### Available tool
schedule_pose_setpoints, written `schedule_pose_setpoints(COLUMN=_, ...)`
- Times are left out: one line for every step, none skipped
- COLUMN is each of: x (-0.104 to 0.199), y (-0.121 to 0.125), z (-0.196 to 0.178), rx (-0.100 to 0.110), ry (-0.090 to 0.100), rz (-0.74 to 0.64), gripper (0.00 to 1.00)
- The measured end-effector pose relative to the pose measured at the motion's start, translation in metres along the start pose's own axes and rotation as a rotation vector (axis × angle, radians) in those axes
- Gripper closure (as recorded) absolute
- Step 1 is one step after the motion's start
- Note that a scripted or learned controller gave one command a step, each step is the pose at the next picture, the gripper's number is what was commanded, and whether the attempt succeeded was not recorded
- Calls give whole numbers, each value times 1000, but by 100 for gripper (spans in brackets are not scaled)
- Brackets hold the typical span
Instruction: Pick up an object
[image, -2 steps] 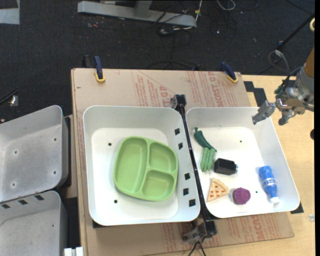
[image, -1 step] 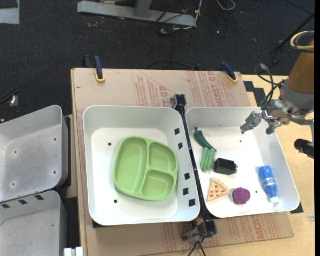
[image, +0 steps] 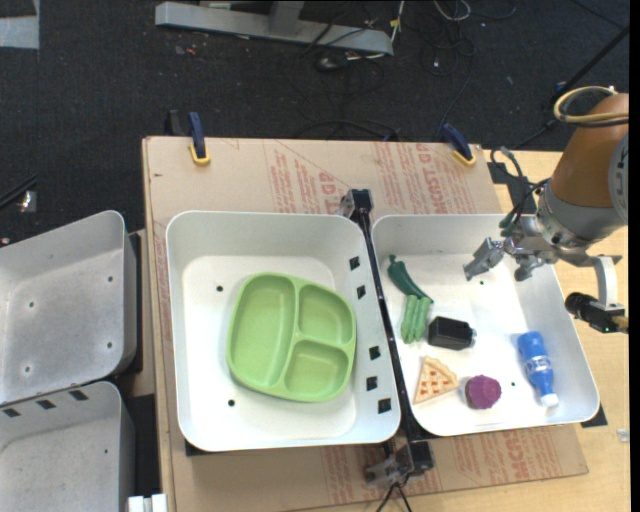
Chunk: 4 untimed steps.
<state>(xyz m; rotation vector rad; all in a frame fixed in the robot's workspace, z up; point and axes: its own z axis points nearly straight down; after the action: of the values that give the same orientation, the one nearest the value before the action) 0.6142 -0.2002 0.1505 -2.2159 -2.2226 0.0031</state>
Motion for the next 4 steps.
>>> schedule_pose_setpoints(x=1, y=0, z=53, rx=0, ry=0, rz=2, gripper=0)
schedule_pose_setpoints(x=0, y=1, z=40, rx=-6, ry=-3, rz=1, gripper=100)
schedule_pose_setpoints(x=8, y=5, z=-7, rx=-10, ry=-3, rz=0, gripper=100)
schedule_pose_setpoints(x=12, y=1, z=-69, rx=-10, ry=-3, rz=0, gripper=100)
